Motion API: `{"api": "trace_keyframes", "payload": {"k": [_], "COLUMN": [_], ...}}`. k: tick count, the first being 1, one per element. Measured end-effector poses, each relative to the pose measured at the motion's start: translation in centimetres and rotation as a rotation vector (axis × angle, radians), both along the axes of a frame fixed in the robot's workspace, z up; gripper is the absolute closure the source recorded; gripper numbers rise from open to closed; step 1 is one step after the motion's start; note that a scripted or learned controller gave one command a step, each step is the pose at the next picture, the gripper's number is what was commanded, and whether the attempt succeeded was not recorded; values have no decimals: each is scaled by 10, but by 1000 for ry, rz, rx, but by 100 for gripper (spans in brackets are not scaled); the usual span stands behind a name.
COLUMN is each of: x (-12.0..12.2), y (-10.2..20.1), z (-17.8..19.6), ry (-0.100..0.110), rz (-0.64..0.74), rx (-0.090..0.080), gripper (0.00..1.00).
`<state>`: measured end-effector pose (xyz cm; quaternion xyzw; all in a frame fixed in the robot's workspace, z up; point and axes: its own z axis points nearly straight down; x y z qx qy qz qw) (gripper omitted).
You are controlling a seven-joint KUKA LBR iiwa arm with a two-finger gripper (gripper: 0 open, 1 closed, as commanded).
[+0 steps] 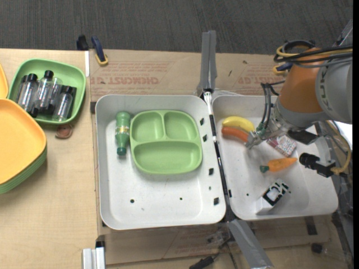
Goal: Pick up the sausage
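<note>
One short reach remains: two-finger metal gripper, tips slightly apart and gripping nothing, hangs just right of the orange-red sausage beside the yellow banana in the right white bin, so next it must straddle and close.

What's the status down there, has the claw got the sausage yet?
Claw low in right bin, at the sausage's right end. Grip unconfirmed. Banana right behind sausage, carrot nearby.

Matt green plastic plate, glossy sausage
</note>
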<state>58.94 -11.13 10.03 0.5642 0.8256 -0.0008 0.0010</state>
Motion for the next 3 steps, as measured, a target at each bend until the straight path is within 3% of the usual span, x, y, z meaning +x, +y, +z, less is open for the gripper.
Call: {"api": "trace_keyframes", "payload": {"k": [1,2,3], "x": [-22,-18,40], "y": [57,2,44], "z": [91,-9,107], "ry": [2,2,1], "rz": [-147,-221,-220], "rx": [1,1,0], "gripper": [100,100,100]}}
